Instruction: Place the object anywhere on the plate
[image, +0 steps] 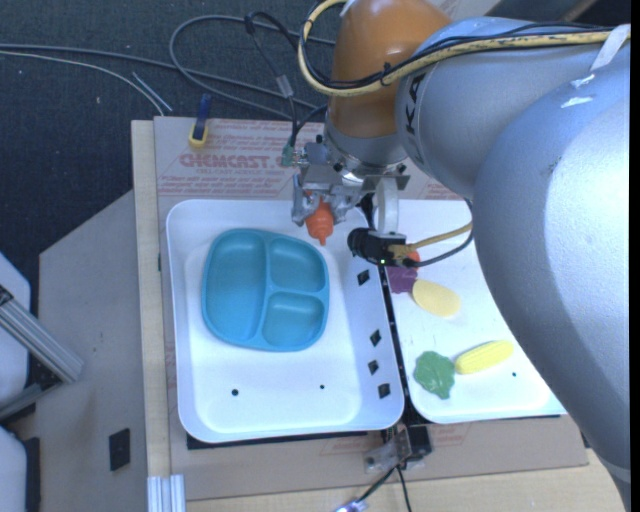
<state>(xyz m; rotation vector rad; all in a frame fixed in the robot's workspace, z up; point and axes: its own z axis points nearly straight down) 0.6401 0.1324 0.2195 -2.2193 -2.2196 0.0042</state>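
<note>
orange object (320, 226) between gripper (318, 215) fingers (beside plate (265, 290))

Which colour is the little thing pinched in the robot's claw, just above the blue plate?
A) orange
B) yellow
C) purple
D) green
A: the small orange object sits between the fingers of the gripper, just past the far right edge of the blue plate; the green, purple and yellow items lie in the right bin.

Blue plate (265, 290) unobstructed from above, arm (480, 110) overhanging right bin (520, 400)
</note>
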